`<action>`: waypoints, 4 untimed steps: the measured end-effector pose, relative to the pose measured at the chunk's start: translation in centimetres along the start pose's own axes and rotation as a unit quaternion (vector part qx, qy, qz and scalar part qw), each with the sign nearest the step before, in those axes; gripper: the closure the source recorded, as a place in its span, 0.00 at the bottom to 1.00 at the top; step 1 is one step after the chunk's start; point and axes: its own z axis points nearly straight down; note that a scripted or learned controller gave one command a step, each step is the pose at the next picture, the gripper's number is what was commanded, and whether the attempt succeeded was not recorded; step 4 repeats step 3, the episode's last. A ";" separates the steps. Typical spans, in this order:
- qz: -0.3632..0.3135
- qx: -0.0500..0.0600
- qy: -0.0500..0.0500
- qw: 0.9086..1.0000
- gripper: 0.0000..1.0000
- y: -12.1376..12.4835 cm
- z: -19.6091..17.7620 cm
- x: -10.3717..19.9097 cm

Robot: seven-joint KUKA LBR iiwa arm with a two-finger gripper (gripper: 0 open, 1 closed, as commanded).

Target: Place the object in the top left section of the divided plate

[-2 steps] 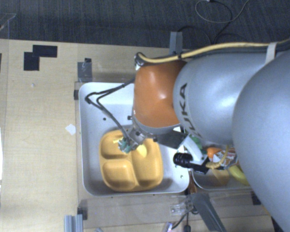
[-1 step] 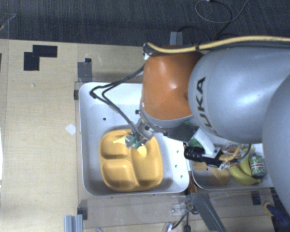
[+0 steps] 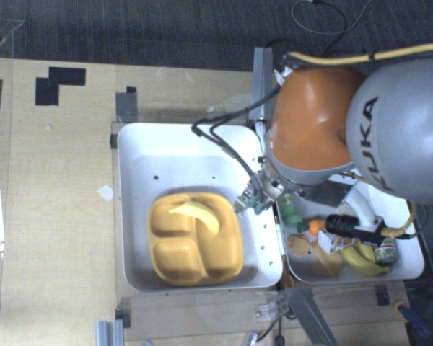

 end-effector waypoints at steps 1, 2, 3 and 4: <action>0.026 0.002 0.001 1.000 1.00 3.0 8.3 3.3; 0.005 0.000 0.001 1.000 1.00 3.9 5.3 4.1; 0.005 0.000 0.001 1.000 0.00 3.9 5.3 4.1; 0.005 0.000 0.001 1.000 0.00 3.9 5.3 4.1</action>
